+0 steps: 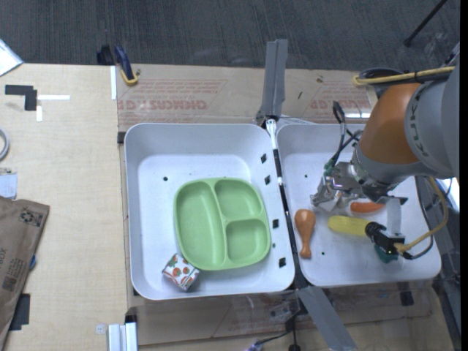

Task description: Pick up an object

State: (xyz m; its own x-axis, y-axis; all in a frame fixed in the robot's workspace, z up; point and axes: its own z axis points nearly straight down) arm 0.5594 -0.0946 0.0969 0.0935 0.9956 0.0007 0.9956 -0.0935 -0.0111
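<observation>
Over the right bin point(420, 269), the arm bends down, pincer point(330, 192) low; its spread cannot be told.

The arm point(431, 123) enters from the right, its grey body crossing the upper right corner and bending down over the right bin. The orange band point(387, 126) sits just above the wrist, facing the camera. Below it the wrist narrows into a dark and metallic cluster, with the gripper point(327, 194) pointing down and to the left, low over the bin floor. Black cables loop beside the wrist on its left.
</observation>
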